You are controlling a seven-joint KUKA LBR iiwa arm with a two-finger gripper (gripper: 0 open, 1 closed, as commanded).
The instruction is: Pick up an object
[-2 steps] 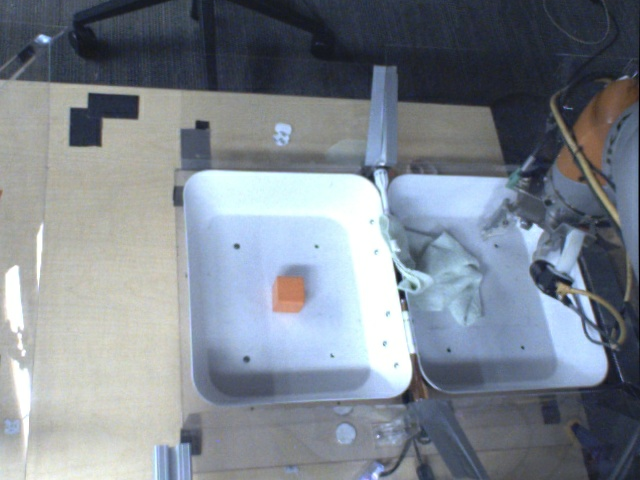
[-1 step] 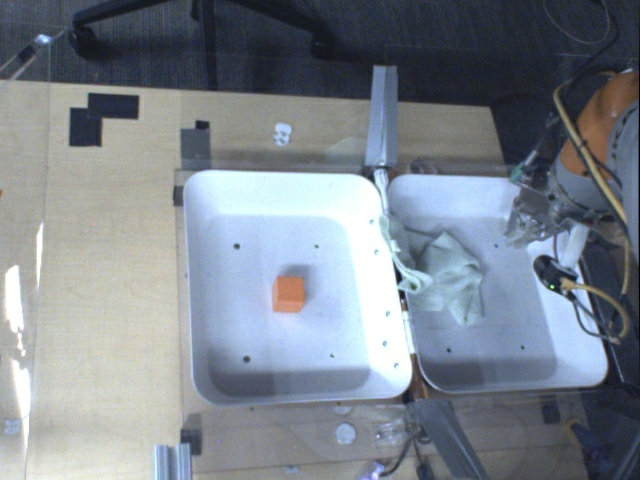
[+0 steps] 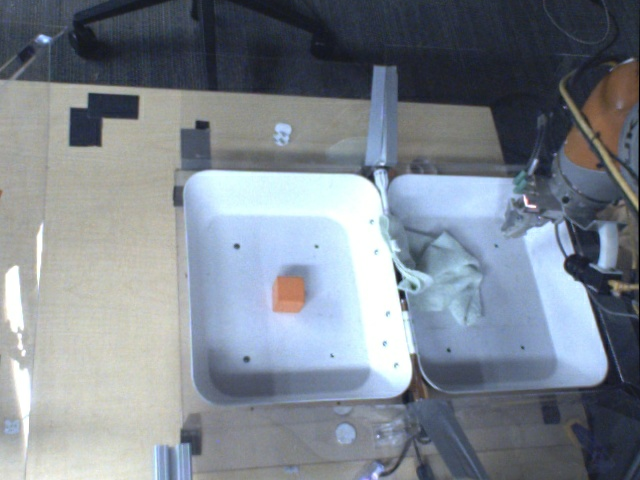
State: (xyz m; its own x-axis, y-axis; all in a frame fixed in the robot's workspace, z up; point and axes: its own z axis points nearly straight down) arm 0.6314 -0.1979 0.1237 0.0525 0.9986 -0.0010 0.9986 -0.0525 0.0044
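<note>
So in the camera view the orange block (image 3: 289,294) sits near the middle of the left bin (image 3: 215,203), and a crumpled cloth (image 3: 445,271) lies against the left wall of the right bin (image 3: 575,368). The gripper (image 3: 527,206) hangs over that bin's far right corner, so the cloth is nearer and the block lies well off to the left. Can't tell its opening, too small and blurry.

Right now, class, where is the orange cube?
The orange cube lies near the middle of the left bin in the camera view, apart from the pale cloth in the right bin.
</note>
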